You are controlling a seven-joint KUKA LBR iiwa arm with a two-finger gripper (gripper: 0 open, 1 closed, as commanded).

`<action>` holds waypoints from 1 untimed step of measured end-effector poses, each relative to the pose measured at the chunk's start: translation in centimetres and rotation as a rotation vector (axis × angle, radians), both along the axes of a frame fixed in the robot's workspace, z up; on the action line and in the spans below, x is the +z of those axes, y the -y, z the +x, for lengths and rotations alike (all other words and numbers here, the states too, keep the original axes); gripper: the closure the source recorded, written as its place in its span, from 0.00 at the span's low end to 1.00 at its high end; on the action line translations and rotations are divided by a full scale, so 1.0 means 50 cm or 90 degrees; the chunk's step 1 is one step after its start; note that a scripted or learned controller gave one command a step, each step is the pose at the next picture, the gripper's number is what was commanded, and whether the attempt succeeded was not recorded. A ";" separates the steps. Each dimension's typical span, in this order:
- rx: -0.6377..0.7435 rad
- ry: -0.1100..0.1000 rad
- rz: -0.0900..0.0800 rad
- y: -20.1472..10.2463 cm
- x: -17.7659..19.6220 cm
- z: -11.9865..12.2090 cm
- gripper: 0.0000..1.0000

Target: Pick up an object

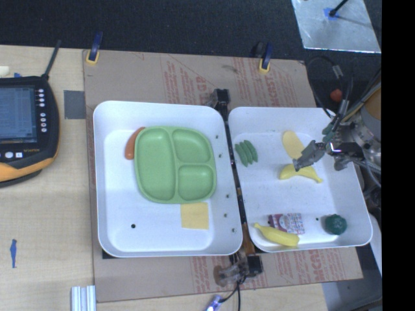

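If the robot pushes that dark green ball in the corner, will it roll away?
Probably a little. The green ball looks round, so a nudge would likely roll it. It sits close to the right bin's corner wall, which should stop it soon.

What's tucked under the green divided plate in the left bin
An orange-red piece pokes out from under the green divided plate at its left edge. How much of it lies beneath is hidden. A yellow square lies just below the plate.

Green divided plate (174, 166), yellow square (195, 216), white bins (117, 235), dark green ball (335, 224).
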State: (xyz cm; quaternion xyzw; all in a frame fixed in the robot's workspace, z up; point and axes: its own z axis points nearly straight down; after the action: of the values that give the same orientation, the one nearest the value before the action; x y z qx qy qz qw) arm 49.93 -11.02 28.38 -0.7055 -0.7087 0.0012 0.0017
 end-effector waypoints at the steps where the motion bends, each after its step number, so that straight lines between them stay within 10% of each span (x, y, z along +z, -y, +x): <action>1: 0.000 -0.002 -0.001 0.076 -0.285 0.107 0.00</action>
State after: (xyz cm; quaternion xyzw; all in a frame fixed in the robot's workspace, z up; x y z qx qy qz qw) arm 55.28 -14.81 14.12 -0.7054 -0.7088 0.0027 0.0024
